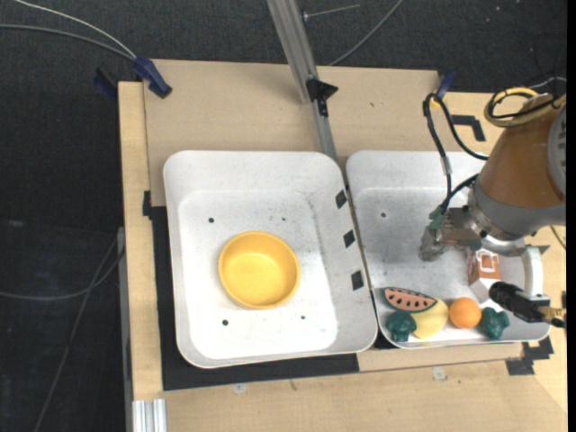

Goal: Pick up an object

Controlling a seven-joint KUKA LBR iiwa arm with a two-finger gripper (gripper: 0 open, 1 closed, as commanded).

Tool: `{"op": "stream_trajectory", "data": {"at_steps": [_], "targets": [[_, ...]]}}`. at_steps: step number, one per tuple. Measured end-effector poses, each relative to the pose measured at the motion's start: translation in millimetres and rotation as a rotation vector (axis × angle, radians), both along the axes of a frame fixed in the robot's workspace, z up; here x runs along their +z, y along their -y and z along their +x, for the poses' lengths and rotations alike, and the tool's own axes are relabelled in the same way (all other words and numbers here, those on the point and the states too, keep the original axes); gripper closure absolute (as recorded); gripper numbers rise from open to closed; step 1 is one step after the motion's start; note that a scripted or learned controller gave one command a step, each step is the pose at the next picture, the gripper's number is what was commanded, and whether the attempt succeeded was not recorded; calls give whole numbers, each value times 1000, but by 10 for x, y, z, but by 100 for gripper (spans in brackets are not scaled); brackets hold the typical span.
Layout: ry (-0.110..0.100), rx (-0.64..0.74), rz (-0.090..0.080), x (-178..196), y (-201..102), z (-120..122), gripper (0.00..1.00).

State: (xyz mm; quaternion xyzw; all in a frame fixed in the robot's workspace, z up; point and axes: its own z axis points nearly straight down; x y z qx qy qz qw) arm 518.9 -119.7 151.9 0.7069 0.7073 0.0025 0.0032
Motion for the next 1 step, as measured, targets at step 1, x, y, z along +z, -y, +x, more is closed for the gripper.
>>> {"op": "stream_trajectory", "data": {"at_steps": [1], "targets": [[-2, 1, 2, 525, -105, 2, 100]]}}
